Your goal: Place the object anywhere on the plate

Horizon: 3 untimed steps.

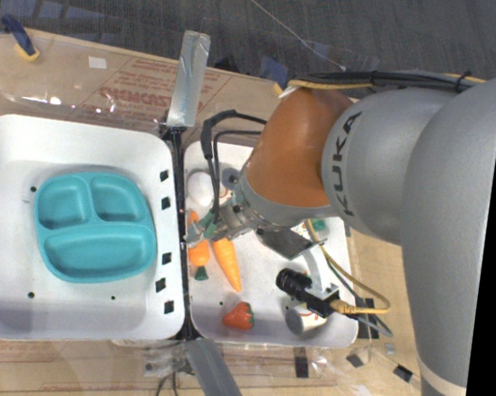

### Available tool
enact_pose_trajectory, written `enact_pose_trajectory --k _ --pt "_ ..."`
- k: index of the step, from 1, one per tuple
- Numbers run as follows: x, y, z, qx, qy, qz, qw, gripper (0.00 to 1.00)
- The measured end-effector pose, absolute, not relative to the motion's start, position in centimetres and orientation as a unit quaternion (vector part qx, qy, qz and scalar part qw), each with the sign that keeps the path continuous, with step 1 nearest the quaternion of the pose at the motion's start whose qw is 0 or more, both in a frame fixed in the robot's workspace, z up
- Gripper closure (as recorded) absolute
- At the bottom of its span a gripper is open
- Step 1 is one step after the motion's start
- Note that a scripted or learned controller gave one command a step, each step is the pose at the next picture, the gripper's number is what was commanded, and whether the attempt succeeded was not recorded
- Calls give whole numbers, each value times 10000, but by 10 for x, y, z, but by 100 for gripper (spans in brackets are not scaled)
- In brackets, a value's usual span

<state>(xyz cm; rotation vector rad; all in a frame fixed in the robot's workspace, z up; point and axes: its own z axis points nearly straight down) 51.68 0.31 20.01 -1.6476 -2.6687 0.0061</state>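
The arm (398,158) covers most of the right bin (258,325), hiding its far and right walls; the gripper (219,225) is largely masked by the wrist, its fingers unresolved; a white object (200,188) near the bin's left wall is partly hidden and unidentifiable; the arm's base is cut off.

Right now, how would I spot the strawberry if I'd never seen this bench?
Find the right bin, under the grey arm. Near its front wall lies the strawberry, below the carrot. It is small, round and red with a green cap; the carrot is long and orange.
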Motion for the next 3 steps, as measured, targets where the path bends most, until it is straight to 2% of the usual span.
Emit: enact_pose_trajectory --k 1,2,3 --pt "530 55 269 -5757 -8177 -8 -6 100" --pt "545 97 234 -6532 -7572 28 28 100" --pt "608 43 268 -7087 -7055 6 0 100"
